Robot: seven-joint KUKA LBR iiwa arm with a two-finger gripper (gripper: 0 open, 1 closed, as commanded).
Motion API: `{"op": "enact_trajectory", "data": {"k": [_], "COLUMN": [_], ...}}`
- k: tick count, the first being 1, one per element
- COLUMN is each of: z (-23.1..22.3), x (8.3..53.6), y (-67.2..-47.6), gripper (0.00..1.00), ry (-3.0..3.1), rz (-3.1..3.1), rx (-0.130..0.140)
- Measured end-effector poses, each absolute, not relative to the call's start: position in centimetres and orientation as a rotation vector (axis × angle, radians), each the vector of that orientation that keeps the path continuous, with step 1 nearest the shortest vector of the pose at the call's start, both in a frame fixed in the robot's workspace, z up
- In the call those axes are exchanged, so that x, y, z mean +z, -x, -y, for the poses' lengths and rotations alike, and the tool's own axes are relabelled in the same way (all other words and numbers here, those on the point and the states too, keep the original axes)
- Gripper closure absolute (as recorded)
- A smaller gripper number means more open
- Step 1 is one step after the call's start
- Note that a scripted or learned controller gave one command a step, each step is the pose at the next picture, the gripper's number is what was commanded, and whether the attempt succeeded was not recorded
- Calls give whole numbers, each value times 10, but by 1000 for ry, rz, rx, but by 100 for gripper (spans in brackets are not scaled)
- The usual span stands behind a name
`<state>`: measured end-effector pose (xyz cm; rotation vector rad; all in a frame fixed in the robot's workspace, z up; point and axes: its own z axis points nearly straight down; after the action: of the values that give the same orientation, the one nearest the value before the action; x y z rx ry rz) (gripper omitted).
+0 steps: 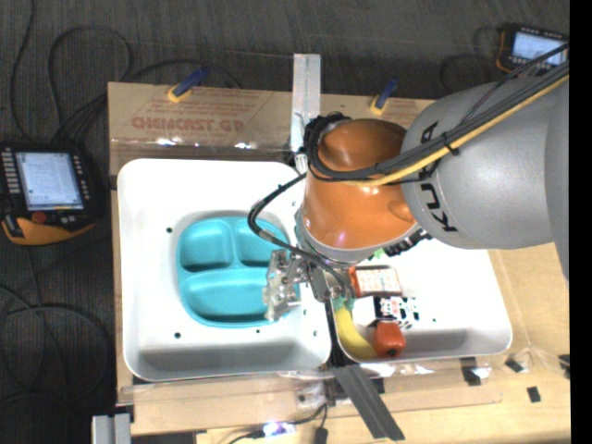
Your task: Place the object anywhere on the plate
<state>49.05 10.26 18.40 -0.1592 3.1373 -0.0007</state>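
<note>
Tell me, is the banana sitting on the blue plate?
No, the banana lies in the right bin, while the blue plate sits in the left bin.

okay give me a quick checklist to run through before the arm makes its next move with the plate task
1. Plate sits flat in the left bin: ok.
2. Gripper is over the plate's right edge: ok.
3. An object is between the fingers: cannot tell.
4. Plate compartments free for a drop: ok.
5. Banana and red object lie in the right bin, not on the plate: not ok.
</note>
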Motion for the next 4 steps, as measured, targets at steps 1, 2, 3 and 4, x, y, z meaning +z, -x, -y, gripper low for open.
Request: {"op": "enact_trajectory", "data": {"k": [1,2,3,4], "z": [-174,-108,-142,-142], "x": [202,167,226,226], "y": [-497,-507,-504,-504], "gripper": [100,100,100,0], "ry": [136,182,720,721], "rz": [-3139,-3137,-3056,-3056], "rx": [3,-2,3,4]}}
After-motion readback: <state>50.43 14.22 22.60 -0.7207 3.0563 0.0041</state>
